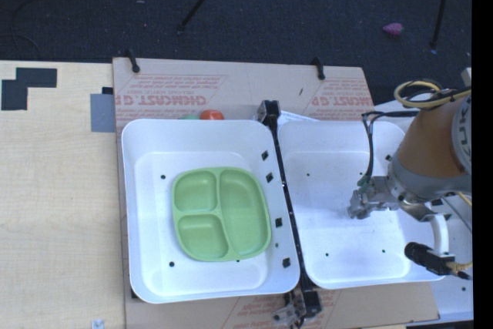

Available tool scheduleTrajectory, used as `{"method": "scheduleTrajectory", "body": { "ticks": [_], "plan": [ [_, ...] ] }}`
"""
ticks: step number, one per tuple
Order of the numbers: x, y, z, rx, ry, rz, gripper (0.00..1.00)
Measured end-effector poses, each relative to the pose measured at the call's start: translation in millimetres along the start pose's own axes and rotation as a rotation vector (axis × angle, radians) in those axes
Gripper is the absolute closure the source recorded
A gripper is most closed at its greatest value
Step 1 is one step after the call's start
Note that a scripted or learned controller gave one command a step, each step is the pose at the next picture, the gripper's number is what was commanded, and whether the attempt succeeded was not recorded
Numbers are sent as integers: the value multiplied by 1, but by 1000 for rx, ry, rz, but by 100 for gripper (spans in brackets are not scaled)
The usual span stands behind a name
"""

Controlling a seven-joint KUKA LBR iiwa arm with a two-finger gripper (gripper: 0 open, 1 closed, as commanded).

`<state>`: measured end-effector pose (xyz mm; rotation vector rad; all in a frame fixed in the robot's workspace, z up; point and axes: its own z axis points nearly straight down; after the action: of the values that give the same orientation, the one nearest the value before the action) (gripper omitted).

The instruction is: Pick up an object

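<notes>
Bins sit side by side on the bench, seen from above at a slant. In the left bin (146, 166) lies a green divided plate (221, 213), flat, near the middle. An orange object (211, 115) peeks over that bin's far rim. The arm (431, 146) reaches over the right bin (339, 258), its gripper (362, 206) low above the white floor. I cannot tell how its tips stand.
</notes>
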<state>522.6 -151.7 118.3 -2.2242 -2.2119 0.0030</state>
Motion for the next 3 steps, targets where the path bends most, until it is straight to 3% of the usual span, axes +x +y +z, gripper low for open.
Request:
{"method": "scheduleTrajectory", "body": {
  "ticks": [2, 3],
  "plan": [
    [-9, -7, -101, -7, -3, -6, 100],
    [43, 17, -93, -2, 1, -10, 100]
  ]
}}
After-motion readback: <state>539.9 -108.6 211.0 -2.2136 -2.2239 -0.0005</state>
